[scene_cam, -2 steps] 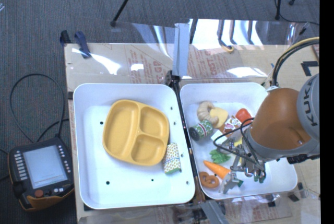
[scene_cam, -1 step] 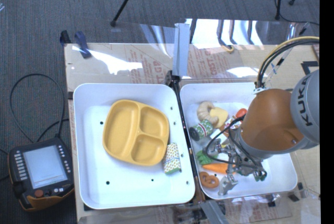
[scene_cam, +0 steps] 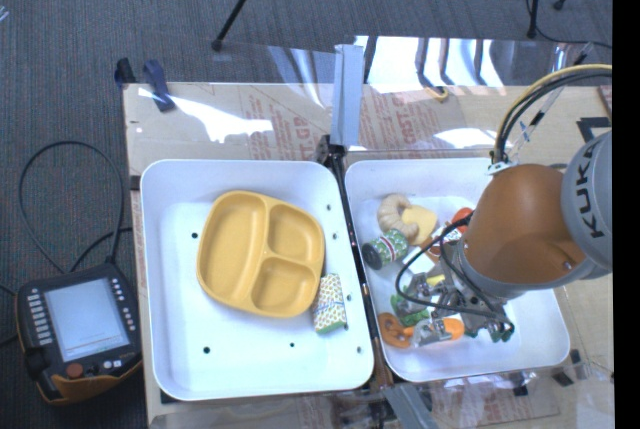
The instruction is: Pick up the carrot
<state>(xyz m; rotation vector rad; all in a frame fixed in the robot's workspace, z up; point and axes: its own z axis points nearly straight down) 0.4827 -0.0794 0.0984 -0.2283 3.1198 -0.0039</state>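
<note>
Down in the right bin (scene_cam: 556,337), seen from the overhead camera, I am watching the gripper (scene_cam: 447,312) working low among a crowded heap of small items. Its metal parts are lying over the pile, and I cannot tell how the pincer stands or whether anything sits inside it.

An orange piece (scene_cam: 452,325) is showing just beside the gripper's tip; I am taking it for the carrot, though much of it is hidden by the tool. A second orange-red sliver (scene_cam: 461,216) is peeking out at the arm's upper edge, so the identification is uncertain.

Risks, as I am judging them: the clutter is lying tight, so a closing grasp may be catching a neighbour instead, or pushing the carrot aside against the bin floor. The orange ring-shaped item (scene_cam: 395,330) and the green pieces (scene_cam: 408,307) are lying touching or nearly touching the target zone. The arm (scene_cam: 520,227) is hiding a large part of the bin from me, so a miss would be hard to confirm.

Other things: a small can with a green label (scene_cam: 385,248), a pale bread-like piece (scene_cam: 394,209) and a yellow item (scene_cam: 421,220) are sitting toward the bin's far side. The left bin (scene_cam: 170,357) is holding a yellow divided plate (scene_cam: 262,254) and a patterned packet (scene_cam: 330,303), well apart from the work.
</note>
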